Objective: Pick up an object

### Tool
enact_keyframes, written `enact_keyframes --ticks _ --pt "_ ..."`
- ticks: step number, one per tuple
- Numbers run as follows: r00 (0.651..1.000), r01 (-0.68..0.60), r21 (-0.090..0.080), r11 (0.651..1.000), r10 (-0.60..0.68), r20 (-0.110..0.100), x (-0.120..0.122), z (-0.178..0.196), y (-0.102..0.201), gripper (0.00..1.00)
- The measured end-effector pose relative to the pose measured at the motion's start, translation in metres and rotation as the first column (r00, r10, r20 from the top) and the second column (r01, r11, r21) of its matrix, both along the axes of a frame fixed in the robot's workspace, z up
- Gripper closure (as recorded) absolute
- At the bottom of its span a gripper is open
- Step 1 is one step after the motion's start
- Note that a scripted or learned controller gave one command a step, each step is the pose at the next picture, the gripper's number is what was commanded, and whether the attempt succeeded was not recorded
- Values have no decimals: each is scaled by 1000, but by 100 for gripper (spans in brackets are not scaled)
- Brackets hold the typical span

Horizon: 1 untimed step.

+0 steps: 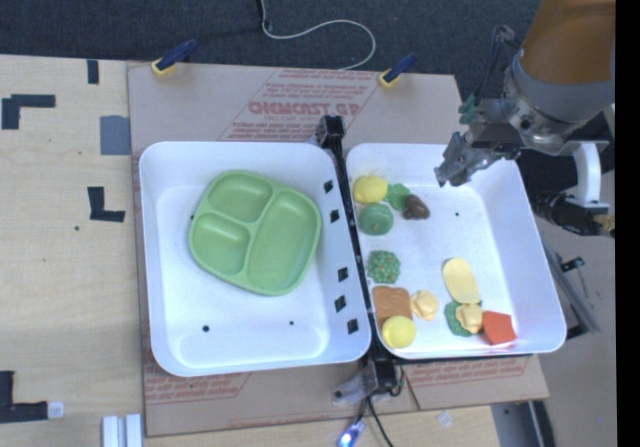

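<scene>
The right white bin holds several toy foods: a yellow lemon, a green round piece, a dark brown piece, a green broccoli, an orange-brown block, a yellow ball, a pale yellow oval and a red-orange block. My gripper hangs over the bin's upper middle, right of the brown piece and apart from it. I see nothing between its dark fingers.
The left white bin holds a green divided plate. A black divider runs between the bins. Cardboard lies under both bins, held by blue-yellow clamps at the back. A white cable loops behind.
</scene>
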<state>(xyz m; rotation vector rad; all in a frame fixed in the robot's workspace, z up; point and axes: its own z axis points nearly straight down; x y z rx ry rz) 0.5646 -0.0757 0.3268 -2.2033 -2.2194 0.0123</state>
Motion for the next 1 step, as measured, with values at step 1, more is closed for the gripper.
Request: enact_keyframes --ticks 1 --pt "1000 0 -3 1000 0 31 -38 144 42 100"
